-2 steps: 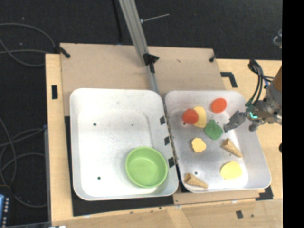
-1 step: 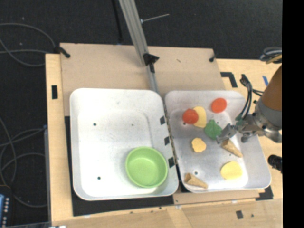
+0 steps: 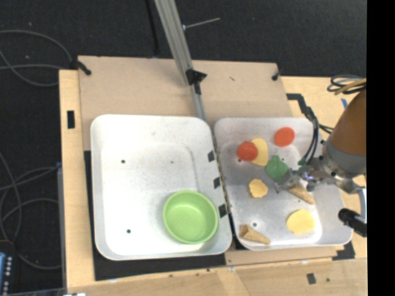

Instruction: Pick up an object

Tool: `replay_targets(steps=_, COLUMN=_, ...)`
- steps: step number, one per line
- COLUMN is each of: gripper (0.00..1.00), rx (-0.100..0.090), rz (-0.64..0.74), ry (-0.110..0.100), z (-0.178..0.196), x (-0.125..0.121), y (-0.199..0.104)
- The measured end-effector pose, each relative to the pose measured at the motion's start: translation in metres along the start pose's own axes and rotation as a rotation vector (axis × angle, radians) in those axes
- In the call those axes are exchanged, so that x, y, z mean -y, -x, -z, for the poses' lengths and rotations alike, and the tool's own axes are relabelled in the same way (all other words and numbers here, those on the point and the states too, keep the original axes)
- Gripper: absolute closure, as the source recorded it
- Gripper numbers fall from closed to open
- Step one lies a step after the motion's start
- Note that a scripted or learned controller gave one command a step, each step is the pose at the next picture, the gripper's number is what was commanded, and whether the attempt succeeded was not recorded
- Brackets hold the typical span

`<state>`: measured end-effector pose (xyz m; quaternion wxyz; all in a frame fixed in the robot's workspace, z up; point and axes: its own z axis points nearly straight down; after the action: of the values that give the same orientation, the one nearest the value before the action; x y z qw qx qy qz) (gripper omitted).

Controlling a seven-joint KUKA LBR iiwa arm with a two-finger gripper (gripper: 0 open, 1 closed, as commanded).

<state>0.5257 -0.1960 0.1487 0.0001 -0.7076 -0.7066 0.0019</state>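
Two white bins sit side by side on my bench [image 3: 154, 85], and the work is in the right bin [image 3: 327, 233]. The gripper [image 3: 290, 180] is low over its middle, just beside a small green object [image 3: 276, 167] and a tan wedge [image 3: 301, 194]. I cannot tell whether the fingers are apart or together; they blur into the clutter, and nothing shows between them.

The green object is my likely target. I judge it a light toy piece, probably plastic or foam, stiff enough to take a squeeze and not fragile. It looks rounded and may slip out sideways, so I would close across its widest part, squarely from above.

Neighbours crowd it: a red ball [image 3: 247, 151] and a yellow piece [image 3: 260, 152] lie touching each other just to its upper left, another yellow piece [image 3: 258, 189] sits below, an orange ball [image 3: 284, 136] lies near the far wall, and a yellow disc [image 3: 300, 221] and a second tan wedge [image 3: 254, 234] lie toward the near rim. The bin floor looks smooth and slick, so nudged things would slide.

The left bin [image 3: 123, 140] holds a green bowl [image 3: 190, 217]. An aluminium post [image 3: 176, 36] rises behind the bins, and cables [image 3: 24, 60] trail on the dark floor.
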Motion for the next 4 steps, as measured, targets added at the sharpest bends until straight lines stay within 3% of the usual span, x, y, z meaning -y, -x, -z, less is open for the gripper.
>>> replay_targets(steps=1, gripper=0.00, rx=0.013, rz=-0.002, ry=0.019, z=-0.042, x=-0.004, y=0.006)
replay_targets(steps=2, gripper=1.00, rx=0.011, rz=-0.006, ry=0.026, z=-0.030, x=-0.006, y=0.006)
replay_targets(steps=3, gripper=1.00, rx=-0.001, rz=0.004, ry=0.009, z=0.014, x=-0.008, y=0.009)
replay_targets(steps=4, gripper=1.00, rx=0.000, rz=0.005, ry=0.011, z=0.064, x=-0.010, y=0.010)
